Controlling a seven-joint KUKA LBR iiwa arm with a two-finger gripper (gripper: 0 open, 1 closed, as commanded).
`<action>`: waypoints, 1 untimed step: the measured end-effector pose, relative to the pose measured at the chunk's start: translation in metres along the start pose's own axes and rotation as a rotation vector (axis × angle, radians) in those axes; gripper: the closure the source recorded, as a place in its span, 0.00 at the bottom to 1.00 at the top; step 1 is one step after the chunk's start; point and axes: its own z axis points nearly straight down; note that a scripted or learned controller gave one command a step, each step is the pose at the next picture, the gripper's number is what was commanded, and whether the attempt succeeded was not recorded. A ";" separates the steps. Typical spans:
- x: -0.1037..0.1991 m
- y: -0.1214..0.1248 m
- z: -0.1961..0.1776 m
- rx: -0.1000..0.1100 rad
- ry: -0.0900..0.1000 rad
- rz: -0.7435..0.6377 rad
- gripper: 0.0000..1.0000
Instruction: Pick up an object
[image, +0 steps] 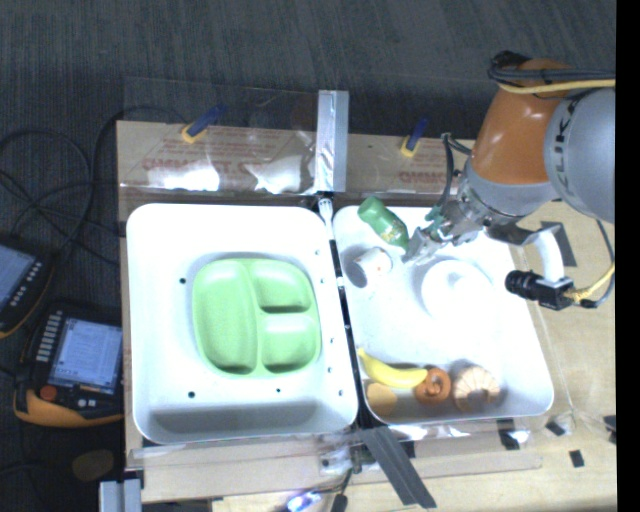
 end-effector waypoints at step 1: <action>0.012 0.030 -0.080 -0.004 -0.003 -0.527 1.00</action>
